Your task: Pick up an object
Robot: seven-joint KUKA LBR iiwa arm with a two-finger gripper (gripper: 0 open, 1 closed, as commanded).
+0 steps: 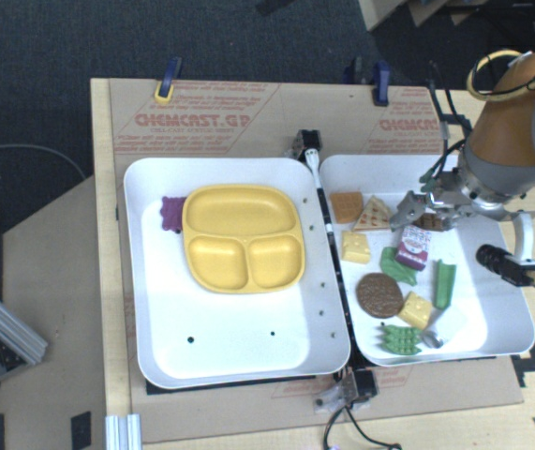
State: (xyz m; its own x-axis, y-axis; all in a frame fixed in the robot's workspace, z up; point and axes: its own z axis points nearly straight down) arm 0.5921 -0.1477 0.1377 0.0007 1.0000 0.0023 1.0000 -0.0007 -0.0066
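Observation:
My gripper (pixel 423 212) hangs low over the back of the right bin (pixel 506 331), under the grey wrist and orange band. Right below it lies a purple and white packet (pixel 415 247). A tan wedge (pixel 373 215) and a brown toast square (pixel 346 205) lie to its left. Further forward are a yellow cube (pixel 356 247), a green pepper piece (pixel 398 271), a green pod (pixel 444 284), a round brown patty (pixel 379 295), a yellow block (pixel 416 310) and a leafy green piece (pixel 400 338). A small dark thing shows at the gripper's tip; what it is stays unclear.
The left bin (pixel 239 354) holds a yellow divided plate (pixel 244 235) with a purple item (pixel 170 212) at its left edge. A black divider rail (pixel 323 214) runs between the bins. A black part of the arm (pixel 503 263) juts over the right bin's right side.

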